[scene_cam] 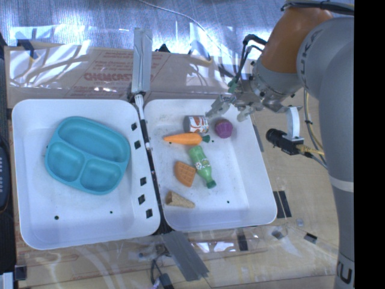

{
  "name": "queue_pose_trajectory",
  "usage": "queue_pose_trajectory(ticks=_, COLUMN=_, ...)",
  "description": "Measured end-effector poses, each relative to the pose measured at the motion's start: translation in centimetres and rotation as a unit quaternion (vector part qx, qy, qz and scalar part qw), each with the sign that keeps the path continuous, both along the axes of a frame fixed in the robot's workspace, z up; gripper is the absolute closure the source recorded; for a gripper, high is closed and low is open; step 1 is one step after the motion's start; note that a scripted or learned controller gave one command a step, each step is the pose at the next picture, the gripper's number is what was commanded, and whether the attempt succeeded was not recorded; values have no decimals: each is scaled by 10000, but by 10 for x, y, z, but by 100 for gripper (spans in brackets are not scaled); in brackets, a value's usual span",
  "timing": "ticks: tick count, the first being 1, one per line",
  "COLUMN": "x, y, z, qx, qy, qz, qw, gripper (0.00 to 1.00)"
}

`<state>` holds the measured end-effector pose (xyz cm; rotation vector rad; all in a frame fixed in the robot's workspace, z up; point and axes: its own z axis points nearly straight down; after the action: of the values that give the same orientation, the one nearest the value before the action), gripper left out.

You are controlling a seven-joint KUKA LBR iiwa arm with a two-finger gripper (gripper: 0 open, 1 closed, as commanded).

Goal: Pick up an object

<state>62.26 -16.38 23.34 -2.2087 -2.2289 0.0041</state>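
Note:
The right bin (252, 185) holds several small items: a purple ball (223, 127), a small can on its side (196, 124), an orange carrot (183, 139), a green bottle (201, 166), an orange wedge (185, 173) and a tan cone (179, 200). My gripper (230, 111) hangs over the bin's far right corner, just beyond the purple ball. Its two fingers (215, 108) are spread open, and nothing sits between them.
In the left bin (30, 209) lies a blue divided plate (88, 155). A raised divider (144, 155) runs between the bins. Cardboard and clear plastic sheeting (102, 68) lie behind them. A black cable fitting (283, 140) hangs by the right bin's right wall.

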Motion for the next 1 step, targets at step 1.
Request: queue_pose_trajectory(ticks=1, x=14, y=19, z=-129, qx=-8, qy=-93, qz=-3, qw=10000, gripper=0)
